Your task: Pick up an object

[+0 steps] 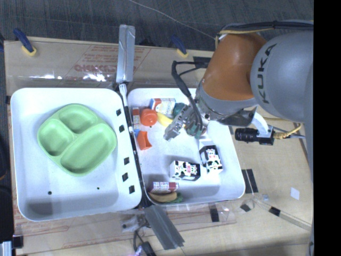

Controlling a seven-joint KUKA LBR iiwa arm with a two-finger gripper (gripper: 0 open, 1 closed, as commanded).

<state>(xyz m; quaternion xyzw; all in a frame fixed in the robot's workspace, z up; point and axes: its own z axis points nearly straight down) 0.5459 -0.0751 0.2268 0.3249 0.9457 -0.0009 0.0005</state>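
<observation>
The task names no one object, so any piece in the right bin (pixel 234 183) will do: an orange piece (pixel 149 118) and a yellow piece (pixel 165 119) lie near the bin's far left part, a carton (pixel 163 106) beyond them, a second orange piece (pixel 143 140) by the left wall, two cow-patterned items (pixel 185 170) (pixel 211 159) nearer the front, and a small box (pixel 164 186) with a brown piece (pixel 164 197) at the front rim. The gripper (pixel 178 127) hangs over the middle of this bin, close to the yellow piece, with bare bin floor under its tip; nothing can be made out between its parts, and how wide it stands I cannot tell. I judge this the reaching step, before any grasp. The next move calls for settling on one object, most likely the yellow or orange one just beside, centring over it, coming down and closing. The left bin (pixel 26 196) bears a green plate (pixel 77 138), well apart.
</observation>
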